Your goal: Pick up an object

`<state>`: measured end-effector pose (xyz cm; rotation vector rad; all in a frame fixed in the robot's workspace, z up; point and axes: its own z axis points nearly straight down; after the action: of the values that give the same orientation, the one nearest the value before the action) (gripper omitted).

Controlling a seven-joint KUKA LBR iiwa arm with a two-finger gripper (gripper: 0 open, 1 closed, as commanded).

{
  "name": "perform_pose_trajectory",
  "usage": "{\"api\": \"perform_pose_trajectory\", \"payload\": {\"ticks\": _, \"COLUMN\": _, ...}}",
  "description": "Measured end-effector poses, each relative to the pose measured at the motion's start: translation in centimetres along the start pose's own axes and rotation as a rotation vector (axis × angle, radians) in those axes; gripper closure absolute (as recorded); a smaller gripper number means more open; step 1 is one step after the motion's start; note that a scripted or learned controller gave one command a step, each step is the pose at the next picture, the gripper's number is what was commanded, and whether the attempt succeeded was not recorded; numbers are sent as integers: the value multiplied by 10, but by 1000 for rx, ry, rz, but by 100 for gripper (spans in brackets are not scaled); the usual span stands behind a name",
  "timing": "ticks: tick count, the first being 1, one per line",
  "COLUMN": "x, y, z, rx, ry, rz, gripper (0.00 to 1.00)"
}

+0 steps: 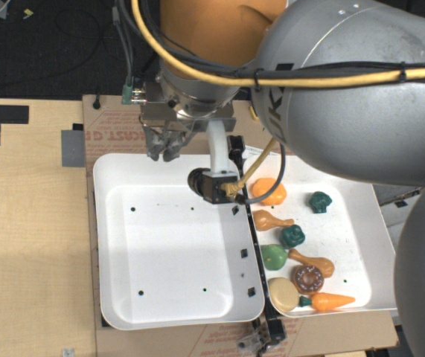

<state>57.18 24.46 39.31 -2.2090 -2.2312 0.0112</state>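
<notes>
Evidently nothing was picked yet: my gripper (163, 152) hung over the left bin's (115, 274) far edge, jaws near-closed, empty.

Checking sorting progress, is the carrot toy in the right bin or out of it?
In. The carrot lies inside the right bin at its near edge, beside the donut.

Red printed letters on the cardboard sheet (112, 134) at about 10 o'clock of the left bin (115, 199), upside down and mirrored, hard to read. More red print on the cardboard at 6 o'clock, too small to read.
</notes>
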Motion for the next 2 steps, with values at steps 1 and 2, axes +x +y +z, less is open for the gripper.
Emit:
{"api": "perform_pose_trajectory", "payload": {"ticks": 1, "x": -2, "y": -28, "z": -155, "rx": -18, "ry": 10, "rz": 7, "gripper": 100}}
{"api": "perform_pose_trajectory", "payload": {"ticks": 2, "x": -7, "y": 10, "z": 30, "rx": 12, "ry": -5, "rz": 11, "gripper": 100}}
